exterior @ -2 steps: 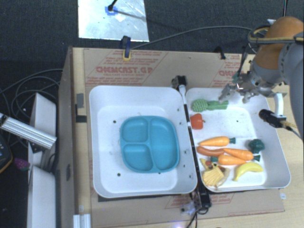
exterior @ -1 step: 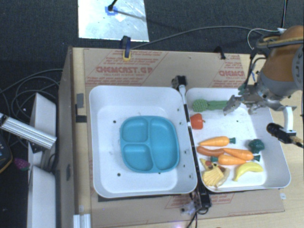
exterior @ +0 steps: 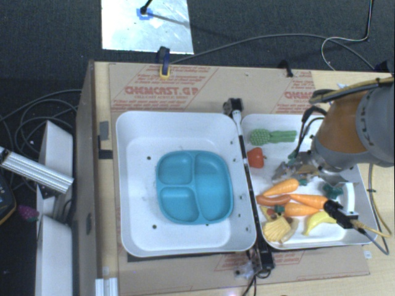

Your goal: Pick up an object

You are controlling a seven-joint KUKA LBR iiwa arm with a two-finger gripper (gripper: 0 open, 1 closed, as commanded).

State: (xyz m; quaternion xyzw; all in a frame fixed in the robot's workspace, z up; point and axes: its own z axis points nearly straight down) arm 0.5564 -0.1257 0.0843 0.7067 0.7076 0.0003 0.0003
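Orange carrots (exterior: 295, 197) in right bin (exterior: 357, 239), just below tool (exterior: 300, 168), tool's grip state unclear

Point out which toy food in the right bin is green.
The corn-shaped piece at the far end of the right bin. The others are orange, red or yellow.

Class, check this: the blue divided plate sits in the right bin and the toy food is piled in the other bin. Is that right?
Not quite. The camera view shows the blue plate in the left bin, and the toy food piled in the other, right bin.
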